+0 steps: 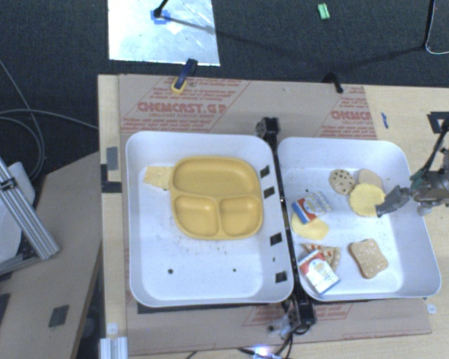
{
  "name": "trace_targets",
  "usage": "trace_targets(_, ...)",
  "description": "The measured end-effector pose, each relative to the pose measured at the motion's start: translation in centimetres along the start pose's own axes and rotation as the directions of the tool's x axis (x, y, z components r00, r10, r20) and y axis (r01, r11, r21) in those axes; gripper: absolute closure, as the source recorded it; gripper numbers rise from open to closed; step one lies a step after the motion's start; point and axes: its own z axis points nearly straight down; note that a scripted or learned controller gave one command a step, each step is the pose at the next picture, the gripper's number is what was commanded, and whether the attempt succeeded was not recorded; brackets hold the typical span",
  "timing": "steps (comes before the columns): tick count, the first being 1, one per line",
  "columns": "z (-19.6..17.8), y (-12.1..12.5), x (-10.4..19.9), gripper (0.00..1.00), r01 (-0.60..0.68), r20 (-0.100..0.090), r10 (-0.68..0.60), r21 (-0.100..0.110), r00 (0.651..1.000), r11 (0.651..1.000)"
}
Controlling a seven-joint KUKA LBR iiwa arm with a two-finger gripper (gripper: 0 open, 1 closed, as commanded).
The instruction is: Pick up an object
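The right bin (411, 271) holds several toy food items: a chocolate-chip cookie (341, 180), a tan round piece (370, 177), a yellow disc (367, 199), a red, white and blue packet (307, 208), a yellow lump (311, 229), a slice of toast (368, 257) and a small red and white carton (319, 269). My gripper (389, 201) reaches in from the right edge, low over the bin. Its tip sits just right of the yellow disc, near or touching the disc's edge. Nothing is lifted.
The left bin (146, 275) carries a yellow divided plate (215, 197) with a pale yellow flat piece (158, 176) beside its left rim. A black hinge strip (278, 200) runs between the bins. Cardboard lies under both bins.
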Motion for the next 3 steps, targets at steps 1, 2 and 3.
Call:
trace_targets(1, 10.1, 4.4, -0.2, 0.00, 0.004, -0.002, -0.004, 0.005, 1.000, 1.000)
trace_targets(2, 14.4, 9.9, -1.7, 0.00, 0.004, 0.001, -0.004, -0.003, 1.000, 1.000)
trace_targets(3, 14.1, 14.6, 3.4, 0.00, 0.007, 0.000, -0.007, -0.005, 1.000, 1.000)
